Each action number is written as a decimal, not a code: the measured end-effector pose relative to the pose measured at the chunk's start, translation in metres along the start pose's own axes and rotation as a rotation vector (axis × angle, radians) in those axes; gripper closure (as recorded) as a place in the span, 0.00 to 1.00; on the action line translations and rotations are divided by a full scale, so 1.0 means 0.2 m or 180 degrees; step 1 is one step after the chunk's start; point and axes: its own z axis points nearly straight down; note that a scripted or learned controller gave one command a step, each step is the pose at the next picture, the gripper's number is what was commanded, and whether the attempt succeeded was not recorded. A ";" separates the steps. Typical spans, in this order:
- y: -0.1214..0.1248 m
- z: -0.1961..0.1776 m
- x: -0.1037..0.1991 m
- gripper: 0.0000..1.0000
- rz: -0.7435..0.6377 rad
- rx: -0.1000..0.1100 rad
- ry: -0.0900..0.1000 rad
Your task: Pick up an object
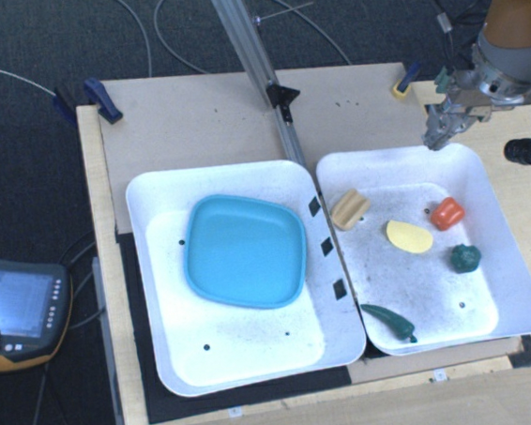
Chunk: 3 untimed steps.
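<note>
We log: gripper (438,135) above right bin (508,228) far rim, finger state unreadable. Inside bin: tomato (447,213), lemon slice (409,236), broccoli (464,257), green pepper (389,320).

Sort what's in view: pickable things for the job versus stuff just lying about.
Job:
gripper
tan block
yellow piece
red piece
dark green lump
green pepper
blue plate

Lying about:
handheld pendant
blue clamp
floor cables
</note>
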 end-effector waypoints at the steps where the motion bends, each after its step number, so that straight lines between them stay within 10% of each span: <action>1: -0.11 0.05 0.23 1.00 -0.0010 0.0003 0.0003; 3: -0.32 0.02 0.75 1.00 -0.0014 0.0001 0.0005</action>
